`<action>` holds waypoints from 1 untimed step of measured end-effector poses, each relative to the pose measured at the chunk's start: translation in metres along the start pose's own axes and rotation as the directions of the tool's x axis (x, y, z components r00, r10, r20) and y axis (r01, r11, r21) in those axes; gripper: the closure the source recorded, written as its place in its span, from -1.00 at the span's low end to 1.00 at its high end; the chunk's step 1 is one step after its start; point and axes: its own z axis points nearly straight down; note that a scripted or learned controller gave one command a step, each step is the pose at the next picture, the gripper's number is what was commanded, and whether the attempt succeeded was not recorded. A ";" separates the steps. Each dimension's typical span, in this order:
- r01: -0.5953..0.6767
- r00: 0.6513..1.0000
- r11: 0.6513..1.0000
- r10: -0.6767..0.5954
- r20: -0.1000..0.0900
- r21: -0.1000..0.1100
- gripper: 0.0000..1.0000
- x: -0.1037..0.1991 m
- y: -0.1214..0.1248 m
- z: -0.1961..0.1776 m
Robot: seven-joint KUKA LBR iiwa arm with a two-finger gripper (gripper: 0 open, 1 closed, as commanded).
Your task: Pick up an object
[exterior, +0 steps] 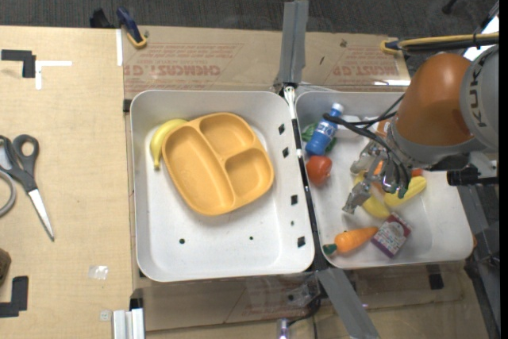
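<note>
Here I am hovering my gripper (361, 182), open and holding nothing, over the right bin (452, 250); the carrot (353, 240) is lying just nearer, lengthwise left-right.

We see our arm (444, 103) entering from three o'clock, its grey body carrying the orange band just above the wrist. The wrist bends down and toward nine o'clock, so the gripper (361, 182) hangs at the arm's eight o'clock end. Our two metal fingers (353, 198) point down and toward seven o'clock, standing a little apart with a visible gap between them, and nothing sits in that gap. Dark cables loop along the wrist beside the gripper body.
</note>
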 end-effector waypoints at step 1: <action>0.003 1.000 1.000 -0.003 0.003 0.000 1.00 -0.001 0.001 -0.010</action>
